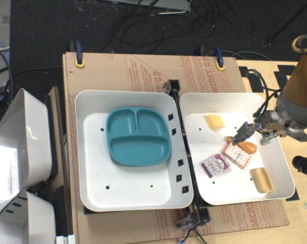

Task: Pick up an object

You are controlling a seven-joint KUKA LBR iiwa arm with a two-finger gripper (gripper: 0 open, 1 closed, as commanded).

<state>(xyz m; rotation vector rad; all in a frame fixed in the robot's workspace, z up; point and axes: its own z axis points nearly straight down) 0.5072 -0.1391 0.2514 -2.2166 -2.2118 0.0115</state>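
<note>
Camera view: the gripper [240, 136] hangs low in the right bin [283, 159], just above the orange toy [247, 147] and the pink packet [237, 155] beside it — whether it is spread or pressed together cannot be told. Judged light, rigid and smooth, the orange toy may slip; grasp it across its narrow width.

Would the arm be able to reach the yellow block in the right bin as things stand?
Probably yes: the yellow block lies alone on bare bin floor, apart from the other items, with the end effector close by and nothing between them.
</note>
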